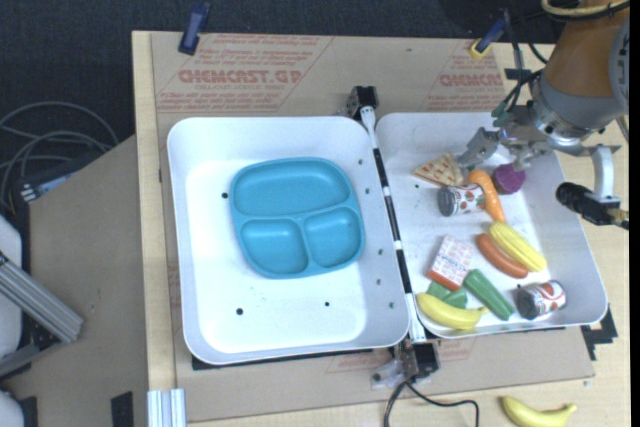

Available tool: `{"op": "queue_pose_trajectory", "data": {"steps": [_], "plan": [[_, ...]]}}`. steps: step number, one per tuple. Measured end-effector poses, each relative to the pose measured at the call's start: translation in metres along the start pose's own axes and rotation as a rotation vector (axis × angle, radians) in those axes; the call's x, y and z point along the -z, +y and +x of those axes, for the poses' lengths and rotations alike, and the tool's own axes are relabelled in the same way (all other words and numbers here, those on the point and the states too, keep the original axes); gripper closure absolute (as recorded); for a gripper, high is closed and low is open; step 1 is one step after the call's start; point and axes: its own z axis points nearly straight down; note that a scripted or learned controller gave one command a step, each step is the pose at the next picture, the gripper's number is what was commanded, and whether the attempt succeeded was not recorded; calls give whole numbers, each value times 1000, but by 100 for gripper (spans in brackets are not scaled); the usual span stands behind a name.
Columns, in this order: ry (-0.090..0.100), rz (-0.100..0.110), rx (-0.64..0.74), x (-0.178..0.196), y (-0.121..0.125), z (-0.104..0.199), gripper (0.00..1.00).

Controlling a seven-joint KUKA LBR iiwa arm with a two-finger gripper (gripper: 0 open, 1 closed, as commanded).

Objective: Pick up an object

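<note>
The right bin point(590, 255) holds several toy foods. At its far end lie a tan pizza slice point(437, 172), an orange carrot point(487, 195), a purple plum point(510, 178) and a small can point(460, 201). Nearer the front are a yellow corn cob point(517, 245), an orange sausage point(500, 259), a red and white box point(451, 261), a green pepper point(487, 293), a banana point(448, 313) and a second can point(540, 297). My gripper point(501, 147) hovers over the far end of this bin, just above the plum and carrot. It is open, with nothing between its fingers.
The left bin point(200, 245) holds a blue divided plate point(297, 215). A loose banana point(537, 409) lies on the bench in front of the right bin. Blue clamps point(193, 28) point(487, 40) sit at the bench's far edge. Cables trail at the left.
</note>
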Motion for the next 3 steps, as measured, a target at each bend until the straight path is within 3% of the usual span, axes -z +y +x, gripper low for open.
{"op": "queue_pose_trajectory", "data": {"steps": [1, 2, 3], "plan": [[0, -20, 2, -43, -33, -36, 0], [2, -6, 4, -65, 29, -51, 0], [2, 7, 3, -56, 26, -52, 100]]}}
